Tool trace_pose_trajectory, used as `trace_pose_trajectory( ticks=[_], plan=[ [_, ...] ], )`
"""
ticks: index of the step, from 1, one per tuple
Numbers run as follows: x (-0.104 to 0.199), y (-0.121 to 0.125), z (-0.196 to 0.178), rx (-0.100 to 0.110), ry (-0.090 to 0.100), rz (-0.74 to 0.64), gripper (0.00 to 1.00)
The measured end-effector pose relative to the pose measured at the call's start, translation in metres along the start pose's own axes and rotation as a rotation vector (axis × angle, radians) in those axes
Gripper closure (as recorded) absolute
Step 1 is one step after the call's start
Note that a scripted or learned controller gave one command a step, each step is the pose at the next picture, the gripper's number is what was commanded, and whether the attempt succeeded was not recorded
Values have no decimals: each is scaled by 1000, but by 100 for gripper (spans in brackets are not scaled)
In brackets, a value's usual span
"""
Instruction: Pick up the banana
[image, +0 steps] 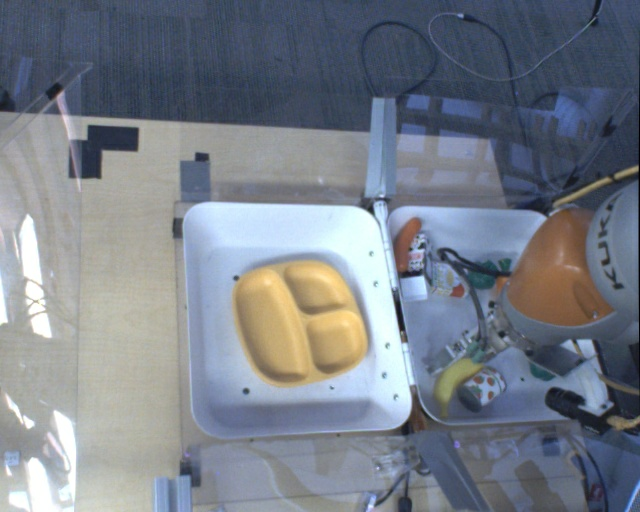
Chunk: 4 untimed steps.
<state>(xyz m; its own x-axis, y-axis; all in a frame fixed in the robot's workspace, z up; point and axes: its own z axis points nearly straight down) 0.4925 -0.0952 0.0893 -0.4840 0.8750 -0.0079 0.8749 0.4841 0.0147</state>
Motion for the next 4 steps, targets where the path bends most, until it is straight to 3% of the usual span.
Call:
trace_pose_trajectory(
  ticks=[1,2,3,4],
  plan=[
    [-1,3,-11,-6,-3,-1,100],
    [-1,3,-11,-6,-3,-1,0],
    [4,3,-1,0,-3,-141,0],
    [4,3,-1,-1,-4,-160,0]
  ],
)
